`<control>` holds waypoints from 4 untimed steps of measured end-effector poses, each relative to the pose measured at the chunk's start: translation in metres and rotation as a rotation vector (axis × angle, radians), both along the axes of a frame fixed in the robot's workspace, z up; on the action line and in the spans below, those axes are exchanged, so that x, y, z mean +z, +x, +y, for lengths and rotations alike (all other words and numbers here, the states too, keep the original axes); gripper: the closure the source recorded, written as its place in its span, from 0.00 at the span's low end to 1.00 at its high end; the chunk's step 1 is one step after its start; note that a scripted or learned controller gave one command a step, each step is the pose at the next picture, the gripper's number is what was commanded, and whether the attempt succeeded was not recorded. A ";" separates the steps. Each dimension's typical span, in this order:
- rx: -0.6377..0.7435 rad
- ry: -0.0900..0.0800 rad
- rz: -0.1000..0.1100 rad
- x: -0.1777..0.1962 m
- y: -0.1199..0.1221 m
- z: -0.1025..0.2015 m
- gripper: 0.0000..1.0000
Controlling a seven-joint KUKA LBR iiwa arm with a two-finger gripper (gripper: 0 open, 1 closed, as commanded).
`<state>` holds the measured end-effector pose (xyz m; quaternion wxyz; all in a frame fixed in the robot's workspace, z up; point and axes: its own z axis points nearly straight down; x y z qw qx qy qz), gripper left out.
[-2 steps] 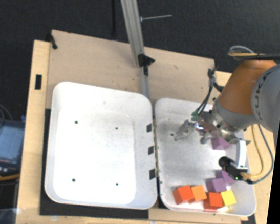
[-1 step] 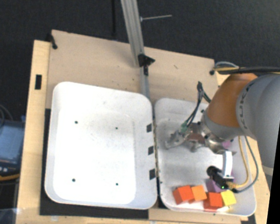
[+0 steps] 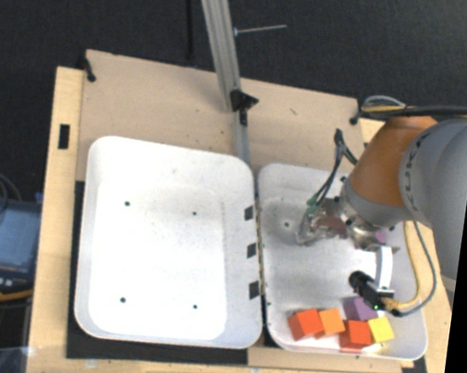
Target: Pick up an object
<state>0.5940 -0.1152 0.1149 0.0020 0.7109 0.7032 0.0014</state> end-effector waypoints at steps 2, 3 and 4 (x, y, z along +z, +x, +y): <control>0.014 -0.001 -0.004 0.108 0.004 0.005 1.00; 0.015 0.000 0.002 0.119 0.005 0.004 1.00; 0.017 0.001 0.005 0.110 -0.005 0.055 1.00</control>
